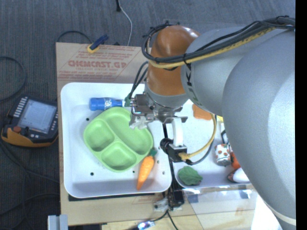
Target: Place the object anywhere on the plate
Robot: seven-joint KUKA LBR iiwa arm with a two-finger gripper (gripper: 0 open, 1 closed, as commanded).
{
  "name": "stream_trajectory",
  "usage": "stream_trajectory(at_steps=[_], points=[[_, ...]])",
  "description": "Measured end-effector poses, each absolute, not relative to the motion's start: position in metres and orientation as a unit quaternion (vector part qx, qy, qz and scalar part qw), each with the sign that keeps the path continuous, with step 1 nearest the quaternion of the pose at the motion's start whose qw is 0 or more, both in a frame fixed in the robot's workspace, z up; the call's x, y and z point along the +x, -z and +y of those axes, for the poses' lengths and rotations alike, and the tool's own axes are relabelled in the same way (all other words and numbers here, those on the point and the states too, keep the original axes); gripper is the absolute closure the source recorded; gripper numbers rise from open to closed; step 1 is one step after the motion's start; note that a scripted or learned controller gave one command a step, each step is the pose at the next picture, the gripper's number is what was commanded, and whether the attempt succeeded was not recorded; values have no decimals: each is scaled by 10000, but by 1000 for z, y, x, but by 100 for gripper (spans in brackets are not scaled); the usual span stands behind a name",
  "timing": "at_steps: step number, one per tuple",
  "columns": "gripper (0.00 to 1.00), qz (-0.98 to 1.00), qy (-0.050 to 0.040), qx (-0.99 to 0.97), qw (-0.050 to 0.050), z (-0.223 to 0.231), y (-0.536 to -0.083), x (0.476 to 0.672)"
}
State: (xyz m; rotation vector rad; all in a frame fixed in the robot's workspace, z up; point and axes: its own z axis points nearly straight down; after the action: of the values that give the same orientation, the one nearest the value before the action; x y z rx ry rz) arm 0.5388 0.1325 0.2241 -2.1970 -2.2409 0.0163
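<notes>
High slanted view over both bins (pixel 67 128)

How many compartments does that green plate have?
3 visible on the green plate: one at left, one at lower middle, one at upper right partly under the gripper, which may hide more.

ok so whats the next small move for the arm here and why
Probably a short drop straight down toward the plate. The gripper sits over the plate's right rim, and I can't make out any object between its fingers. If it does carry something, lowering there would land it on the plate. Otherwise the carrot, lying just off the plate's lower right edge, looks like the closest pick.
</notes>
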Motion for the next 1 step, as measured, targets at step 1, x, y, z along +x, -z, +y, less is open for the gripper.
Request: stream_trajectory(at_steps=[1], points=[[100, -7149, -79, -6992, 20, 133, -231, 540]])
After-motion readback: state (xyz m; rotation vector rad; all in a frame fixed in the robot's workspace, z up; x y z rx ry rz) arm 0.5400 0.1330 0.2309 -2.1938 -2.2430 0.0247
